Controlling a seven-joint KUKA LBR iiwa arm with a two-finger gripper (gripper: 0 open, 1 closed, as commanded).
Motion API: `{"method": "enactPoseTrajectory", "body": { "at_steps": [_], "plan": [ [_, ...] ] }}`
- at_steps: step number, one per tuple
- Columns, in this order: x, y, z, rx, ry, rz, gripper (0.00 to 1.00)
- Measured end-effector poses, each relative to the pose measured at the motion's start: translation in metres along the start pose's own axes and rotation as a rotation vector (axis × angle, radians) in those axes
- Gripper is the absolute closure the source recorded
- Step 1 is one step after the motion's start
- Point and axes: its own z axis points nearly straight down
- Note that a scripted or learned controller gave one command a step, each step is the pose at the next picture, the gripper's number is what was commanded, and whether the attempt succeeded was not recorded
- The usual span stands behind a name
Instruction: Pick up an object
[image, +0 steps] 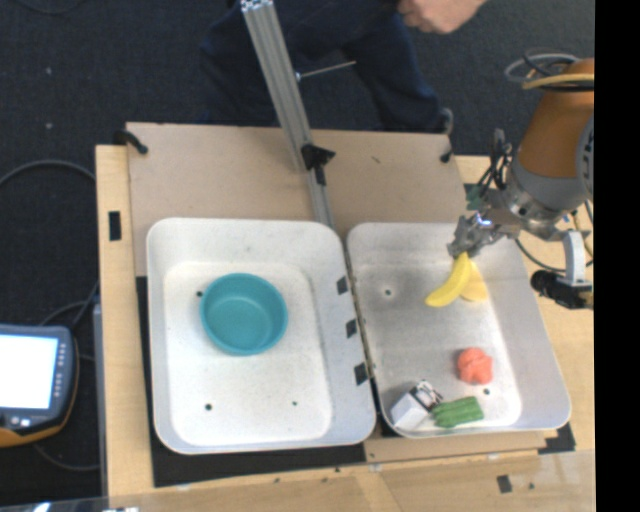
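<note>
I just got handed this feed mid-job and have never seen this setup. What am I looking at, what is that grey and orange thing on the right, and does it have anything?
You are looking down at a slant from one fixed camera above a bench. The grey and orange thing is a robot arm reaching in from the right; its hand is at its tip. Two shallow white bins sit side by side. The left bin contains a teal bowl. The right bin contains a yellow banana, an orange-red object, a green object and a small white and grey item. The hand sits right at the banana's upper end, apparently closed on its tip, though whether the banana is lifted is unclear.
</note>
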Motion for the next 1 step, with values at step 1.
{"method": "enactPoseTrajectory", "body": {
  "at_steps": [1],
  "plan": [
    [-0.0012, 0.0011, -0.0233, 0.002, 0.001, -0.003, 1.00]
  ]
}}
